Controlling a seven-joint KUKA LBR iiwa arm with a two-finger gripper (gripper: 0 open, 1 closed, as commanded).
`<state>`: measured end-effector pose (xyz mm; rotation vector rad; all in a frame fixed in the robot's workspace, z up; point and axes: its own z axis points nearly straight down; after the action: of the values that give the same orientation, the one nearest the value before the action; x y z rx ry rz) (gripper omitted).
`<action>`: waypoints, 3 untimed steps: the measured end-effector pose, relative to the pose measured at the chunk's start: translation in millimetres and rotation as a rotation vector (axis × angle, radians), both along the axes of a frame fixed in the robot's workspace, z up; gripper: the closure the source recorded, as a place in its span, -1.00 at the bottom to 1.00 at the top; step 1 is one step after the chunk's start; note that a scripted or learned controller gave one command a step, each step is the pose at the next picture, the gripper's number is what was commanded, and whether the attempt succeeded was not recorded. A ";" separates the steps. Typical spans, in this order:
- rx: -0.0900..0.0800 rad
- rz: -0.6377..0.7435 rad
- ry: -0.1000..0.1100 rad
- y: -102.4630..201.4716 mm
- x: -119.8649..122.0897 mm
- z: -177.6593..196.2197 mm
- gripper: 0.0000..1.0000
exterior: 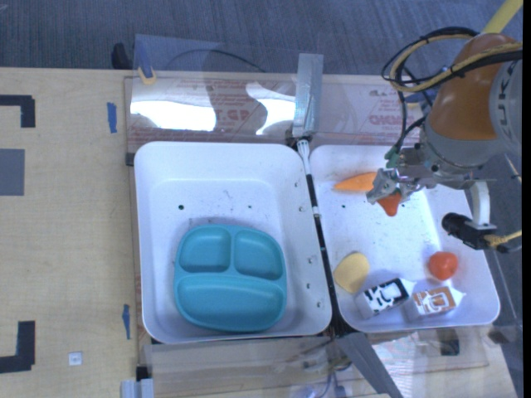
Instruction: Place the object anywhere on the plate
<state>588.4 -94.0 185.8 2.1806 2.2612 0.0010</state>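
Note:
A teal divided plate (pixel 231 279) lies in the left bin (pixel 153 172), toward its front. My gripper (pixel 388 192) hangs low over the back of the right bin (pixel 489 301), far from the plate. An orange carrot-shaped object (pixel 353 182) lies just to its left, its thick end reaching under the gripper. A small red-orange piece (pixel 391 206) shows directly beneath the gripper. I cannot make out whether it is held or resting on the bin floor.
Along the front of the right bin lie a yellow rounded object (pixel 352 270), a black-and-white object (pixel 383 295), a small printed box (pixel 434 300) and an orange-red ball (pixel 443 264). The raised rim between the two bins (pixel 315 222) separates gripper and plate.

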 end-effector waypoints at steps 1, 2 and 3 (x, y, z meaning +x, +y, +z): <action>0.002 0.071 -0.001 86.6 21.6 -1.6 1.00; 0.002 0.108 0.004 177.1 -69.5 -1.8 1.00; 0.000 0.102 0.003 173.7 -69.0 -1.8 -1.00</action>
<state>519.4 79.7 184.0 2.0637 2.3718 -0.0026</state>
